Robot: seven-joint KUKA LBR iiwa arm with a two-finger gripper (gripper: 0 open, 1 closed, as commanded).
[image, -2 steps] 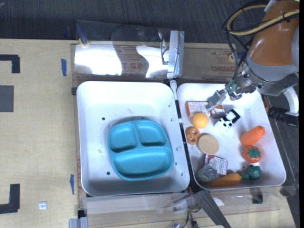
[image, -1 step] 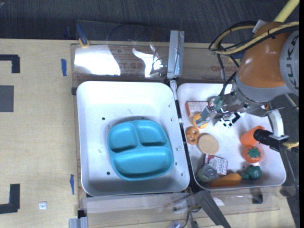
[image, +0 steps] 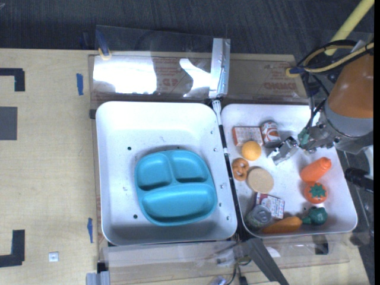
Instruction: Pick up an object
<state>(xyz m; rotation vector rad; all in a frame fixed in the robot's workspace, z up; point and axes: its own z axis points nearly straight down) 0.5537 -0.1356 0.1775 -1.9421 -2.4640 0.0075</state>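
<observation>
Camera view: fingers (image: pixel 285 150), state unclear, sit among can (image: pixel 270 132), orange ball (image: pixel 252 150), carrot (image: pixel 315 170); blue tray (image: pixel 175 186) apart.

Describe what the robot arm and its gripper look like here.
The arm is grey with a broad orange band above the wrist. Black and yellow cables loop over its top. The gripper is a small silver-grey metal piece, joined to the wrist by a part with teal-green fittings.
</observation>
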